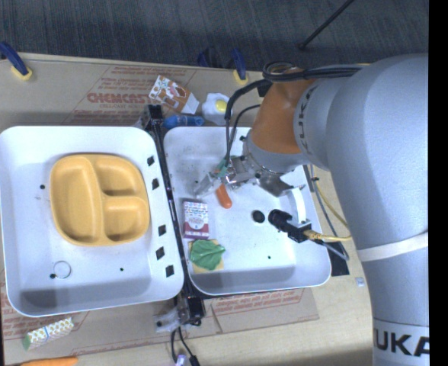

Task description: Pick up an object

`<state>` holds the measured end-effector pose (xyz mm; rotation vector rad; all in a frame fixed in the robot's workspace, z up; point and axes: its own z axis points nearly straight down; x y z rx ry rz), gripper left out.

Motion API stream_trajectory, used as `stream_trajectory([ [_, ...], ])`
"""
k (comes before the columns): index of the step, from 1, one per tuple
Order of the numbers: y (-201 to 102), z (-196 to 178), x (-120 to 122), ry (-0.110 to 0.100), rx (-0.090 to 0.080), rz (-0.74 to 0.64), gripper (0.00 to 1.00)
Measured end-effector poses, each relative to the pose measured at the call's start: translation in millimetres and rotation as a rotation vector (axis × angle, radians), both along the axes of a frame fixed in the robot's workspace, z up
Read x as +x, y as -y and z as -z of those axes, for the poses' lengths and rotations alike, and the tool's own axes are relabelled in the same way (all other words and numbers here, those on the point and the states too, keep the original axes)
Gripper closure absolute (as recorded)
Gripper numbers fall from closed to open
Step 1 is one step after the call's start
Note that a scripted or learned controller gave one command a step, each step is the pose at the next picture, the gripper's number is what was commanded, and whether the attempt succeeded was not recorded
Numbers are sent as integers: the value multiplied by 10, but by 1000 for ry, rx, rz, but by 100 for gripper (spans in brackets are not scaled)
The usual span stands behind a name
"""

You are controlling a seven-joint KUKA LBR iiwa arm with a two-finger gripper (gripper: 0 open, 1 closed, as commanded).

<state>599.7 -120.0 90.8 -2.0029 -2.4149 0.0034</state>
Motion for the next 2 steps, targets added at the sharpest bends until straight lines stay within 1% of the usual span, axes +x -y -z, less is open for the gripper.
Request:
stream_trajectory([
  [1, 4, -107, 5, -1, -1, -3, 100],
  [2, -630, -1263, -76, 4, -1, -158, 100],
])
